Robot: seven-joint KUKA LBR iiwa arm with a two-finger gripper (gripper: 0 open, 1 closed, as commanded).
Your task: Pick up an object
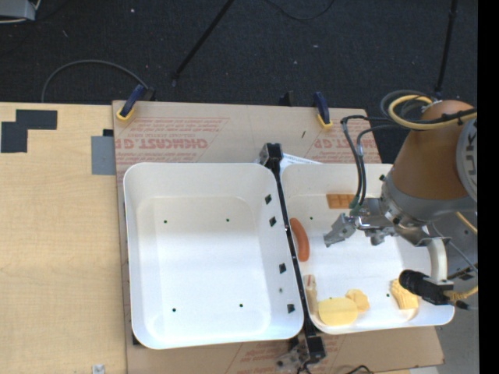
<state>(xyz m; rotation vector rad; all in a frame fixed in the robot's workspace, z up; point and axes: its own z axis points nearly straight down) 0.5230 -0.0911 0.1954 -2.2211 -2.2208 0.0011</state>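
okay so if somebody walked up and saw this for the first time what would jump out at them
Probably the big grey arm with its orange band, reaching in from the right so that its gripper hangs over the right bin. Next, the bright items there: an orange-red piece by the divider and yellow pieces along the near edge. The left bin is a broad white expanse beside it.

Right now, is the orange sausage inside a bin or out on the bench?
Inside. The orange sausage lies on the floor of the right bin, close to the wall shared with the left bin.
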